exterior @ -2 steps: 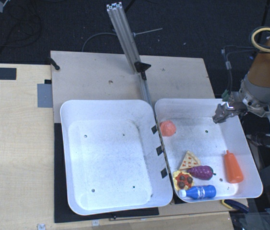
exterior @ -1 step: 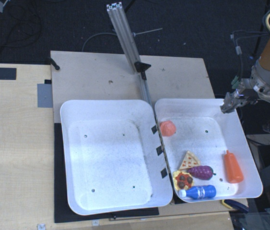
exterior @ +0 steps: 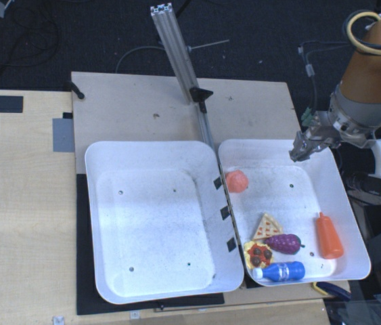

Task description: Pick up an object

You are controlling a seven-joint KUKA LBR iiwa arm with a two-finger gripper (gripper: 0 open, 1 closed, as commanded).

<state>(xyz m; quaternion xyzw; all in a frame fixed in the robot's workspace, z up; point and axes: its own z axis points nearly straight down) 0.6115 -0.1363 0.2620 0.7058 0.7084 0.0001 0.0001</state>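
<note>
End effector [exterior: 301, 149] hovers over right bin's [exterior: 325, 175] bare corner, toys well apart.

A pale bench [exterior: 136, 110] bears two white bins [exterior: 149, 222] [exterior: 325, 181], apparently touching side by side.

2 bins side by side: in the right bin [exterior: 325, 175], a ball [exterior: 237, 181] at its left wall, a bottle [exterior: 327, 236] right, wedge [exterior: 266, 226], grapes [exterior: 285, 243], pizza [exterior: 258, 254] and a lying bottle [exterior: 281, 271] clustered in front
</note>
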